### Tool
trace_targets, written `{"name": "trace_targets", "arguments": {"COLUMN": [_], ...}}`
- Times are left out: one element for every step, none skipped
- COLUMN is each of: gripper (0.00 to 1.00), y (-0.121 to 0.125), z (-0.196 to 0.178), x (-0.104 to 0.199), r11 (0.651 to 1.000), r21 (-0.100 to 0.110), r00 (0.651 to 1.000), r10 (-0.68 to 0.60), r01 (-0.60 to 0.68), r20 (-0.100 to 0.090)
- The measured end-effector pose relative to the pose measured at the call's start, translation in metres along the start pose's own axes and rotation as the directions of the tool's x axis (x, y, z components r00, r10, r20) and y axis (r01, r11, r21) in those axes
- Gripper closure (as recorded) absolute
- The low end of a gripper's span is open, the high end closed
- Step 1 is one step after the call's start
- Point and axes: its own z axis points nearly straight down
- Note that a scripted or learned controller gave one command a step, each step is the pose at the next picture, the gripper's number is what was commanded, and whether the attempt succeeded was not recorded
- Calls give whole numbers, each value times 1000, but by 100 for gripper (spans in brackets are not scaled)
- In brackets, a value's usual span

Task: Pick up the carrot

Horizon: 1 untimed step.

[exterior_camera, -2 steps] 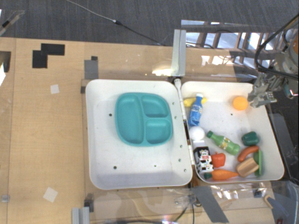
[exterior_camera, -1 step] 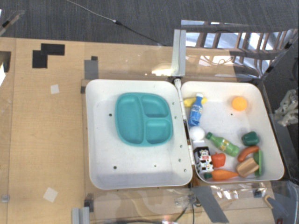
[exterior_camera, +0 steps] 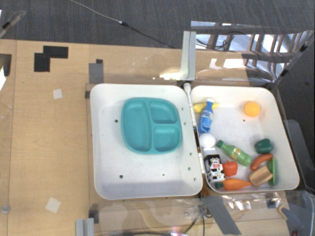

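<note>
Carrot (exterior_camera: 236,184) sits at the near edge of the right bin (exterior_camera: 275,107), jammed between a little black-and-white carton (exterior_camera: 213,166) and a bread-like piece (exterior_camera: 260,176) — tight spot. Can't tell the gripper state (nothing to judge it by). Risk as I see it: grabbing a neighbour, or the red sausage (exterior_camera: 261,161), instead — everything's crowded down there.

Arm's appearance impossible to tell.
</note>
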Motion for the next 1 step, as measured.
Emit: {"name": "trace_targets", "arguments": {"gripper": [100], "y": [-10], "z": [82], "x": [-17], "r11": [939], "r21": [-11], "r00": [939], "r10": [-345], "r01": [345], "r20": [-2]}}
